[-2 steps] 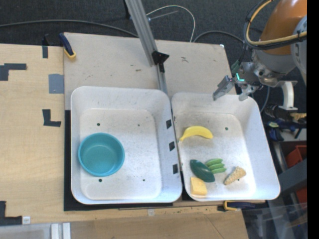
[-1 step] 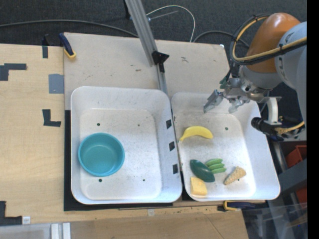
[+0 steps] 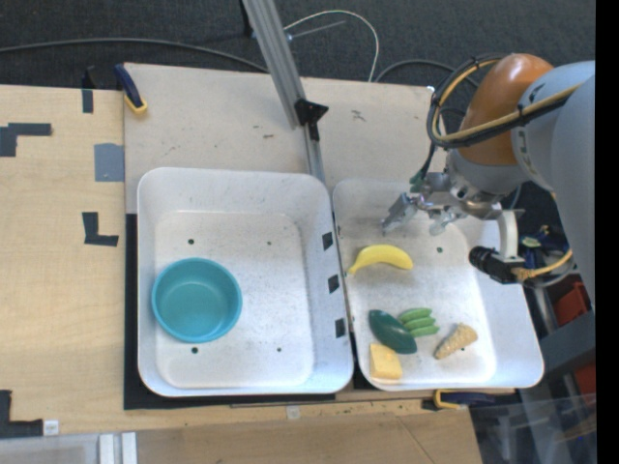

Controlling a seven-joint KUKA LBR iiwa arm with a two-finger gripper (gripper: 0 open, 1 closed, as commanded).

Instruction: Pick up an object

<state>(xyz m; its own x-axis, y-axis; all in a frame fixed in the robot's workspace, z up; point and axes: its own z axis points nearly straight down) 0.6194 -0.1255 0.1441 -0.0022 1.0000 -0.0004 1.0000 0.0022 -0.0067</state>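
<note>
Two white bins side by side on the worktop (image 3: 222, 124); left bin (image 3: 242, 187) with a teal bowl (image 3: 196, 300); right bin (image 3: 508, 356) with banana (image 3: 381, 257), just below the gripper (image 3: 418, 213); fingers (image 3: 395, 217) spread, gripping nothing.

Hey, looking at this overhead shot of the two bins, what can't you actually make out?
- Gripper, camera view: too small and blurred to tell its state.
- Dark green object: partly covers the green pods, identity unclear.
- Arm: cut off by the right edge.
</note>
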